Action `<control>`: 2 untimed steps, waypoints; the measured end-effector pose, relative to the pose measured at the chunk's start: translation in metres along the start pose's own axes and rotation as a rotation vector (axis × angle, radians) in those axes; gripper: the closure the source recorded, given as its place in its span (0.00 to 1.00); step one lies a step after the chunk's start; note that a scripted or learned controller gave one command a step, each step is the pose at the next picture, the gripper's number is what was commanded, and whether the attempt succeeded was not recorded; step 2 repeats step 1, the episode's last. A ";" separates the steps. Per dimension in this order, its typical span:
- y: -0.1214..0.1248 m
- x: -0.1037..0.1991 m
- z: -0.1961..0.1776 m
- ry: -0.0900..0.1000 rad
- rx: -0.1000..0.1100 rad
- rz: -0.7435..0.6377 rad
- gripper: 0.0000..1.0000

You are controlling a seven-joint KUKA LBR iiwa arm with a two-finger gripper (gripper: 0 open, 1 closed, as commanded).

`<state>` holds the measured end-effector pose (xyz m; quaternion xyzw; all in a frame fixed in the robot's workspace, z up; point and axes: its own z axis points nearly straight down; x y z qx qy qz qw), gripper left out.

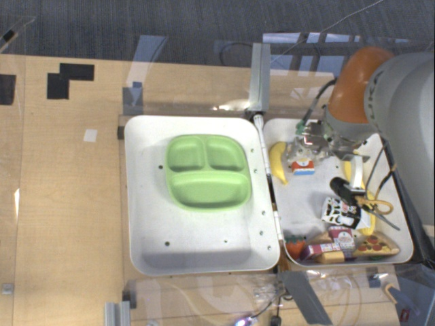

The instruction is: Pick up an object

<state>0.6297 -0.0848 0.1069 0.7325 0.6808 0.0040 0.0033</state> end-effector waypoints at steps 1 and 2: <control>0.022 0.037 -0.105 -0.001 0.003 -0.051 1.00; 0.022 0.037 -0.105 -0.001 0.003 -0.051 1.00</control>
